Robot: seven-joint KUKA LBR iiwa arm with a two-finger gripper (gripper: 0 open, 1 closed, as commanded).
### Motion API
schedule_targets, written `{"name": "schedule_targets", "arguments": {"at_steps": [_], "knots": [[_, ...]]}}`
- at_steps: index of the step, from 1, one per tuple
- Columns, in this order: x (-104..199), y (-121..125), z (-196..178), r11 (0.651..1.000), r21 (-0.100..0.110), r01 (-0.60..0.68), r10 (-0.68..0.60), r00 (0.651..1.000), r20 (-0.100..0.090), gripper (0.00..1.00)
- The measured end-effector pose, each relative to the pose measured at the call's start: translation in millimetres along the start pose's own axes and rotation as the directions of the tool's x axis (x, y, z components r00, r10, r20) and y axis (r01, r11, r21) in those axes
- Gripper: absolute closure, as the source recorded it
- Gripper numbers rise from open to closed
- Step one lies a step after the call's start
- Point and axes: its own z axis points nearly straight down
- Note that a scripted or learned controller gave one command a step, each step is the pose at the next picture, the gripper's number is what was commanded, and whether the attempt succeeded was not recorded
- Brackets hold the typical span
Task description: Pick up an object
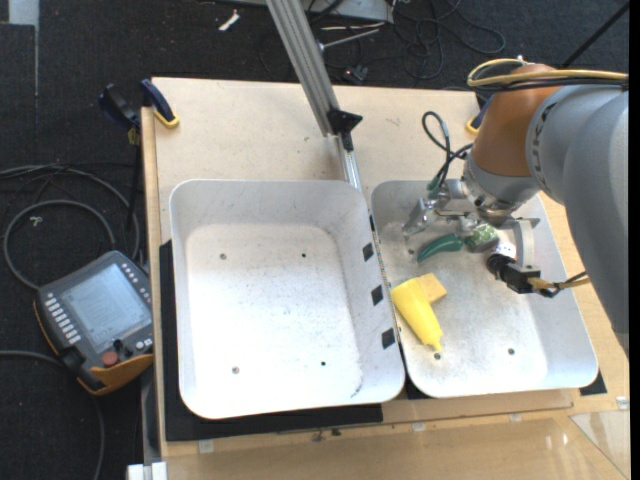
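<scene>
Left bin (200,218): bare white floor. Right bin (560,368): yellow banana (418,313) near its nine o'clock edge; at one o'clock from it, a green object (440,246) beneath the gripper (440,220). Grip state: cannot tell.

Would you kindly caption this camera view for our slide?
End effector low in the right bin beside a green object; yellow object nearby.
</scene>
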Motion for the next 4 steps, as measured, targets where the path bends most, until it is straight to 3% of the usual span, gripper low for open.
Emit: {"name": "schedule_targets", "arguments": {"at_steps": [1, 2, 3, 4], "knots": [[0.3, 1.4, -12.7, 1.000, -0.004, -0.001, 0.001, 1.000, -0.001, 1.00], [5.6, 11.9, -61.7, 1.000, 0.017, 0.002, -0.002, 1.000, -0.009, 1.00], [7.5, 21.2, -107.6, 1.000, 0.016, 0.002, -0.002, 1.000, -0.008, 1.00], [7.5, 22.5, -123.3, 1.000, 0.020, 0.001, -0.001, 1.000, -0.009, 1.00]]}}
